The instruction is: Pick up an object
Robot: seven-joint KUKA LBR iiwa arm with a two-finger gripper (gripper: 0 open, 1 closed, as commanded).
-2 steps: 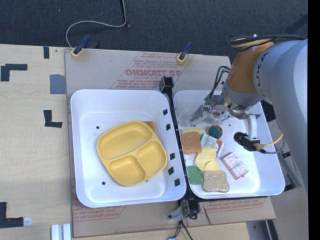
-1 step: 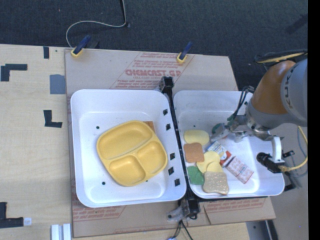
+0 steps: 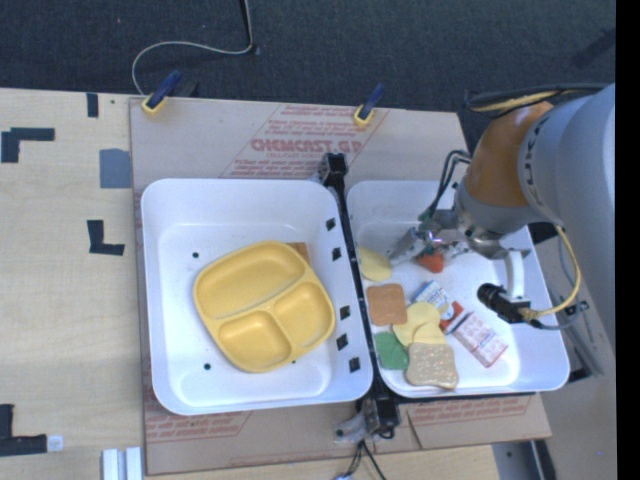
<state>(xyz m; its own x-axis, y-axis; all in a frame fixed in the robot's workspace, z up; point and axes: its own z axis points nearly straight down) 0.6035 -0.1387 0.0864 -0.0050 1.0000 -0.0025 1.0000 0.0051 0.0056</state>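
Note:
My gripper (image 3: 428, 244) hangs low over the upper middle of the right bin (image 3: 540, 368). A small red-orange object (image 3: 432, 263) lies right under it, partly covered by it; whether the gripper touches it is unclear. Left of it sits a pale yellow piece (image 3: 375, 264). Below are a brown toast square (image 3: 386, 303), a small blue and white item (image 3: 430, 293), a yellow piece (image 3: 422, 320), a green piece (image 3: 391, 350), a bread slice (image 3: 432, 366) and a red and white packet (image 3: 477, 338).
The left bin (image 3: 170, 368) holds a yellow divided plate (image 3: 265, 303) with a brown edge (image 3: 299, 251) showing from behind it. The bins' shared wall (image 3: 345, 268) runs just left of the gripper. The arm (image 3: 520, 168) and its cable (image 3: 520, 308) cover the right bin's right side.

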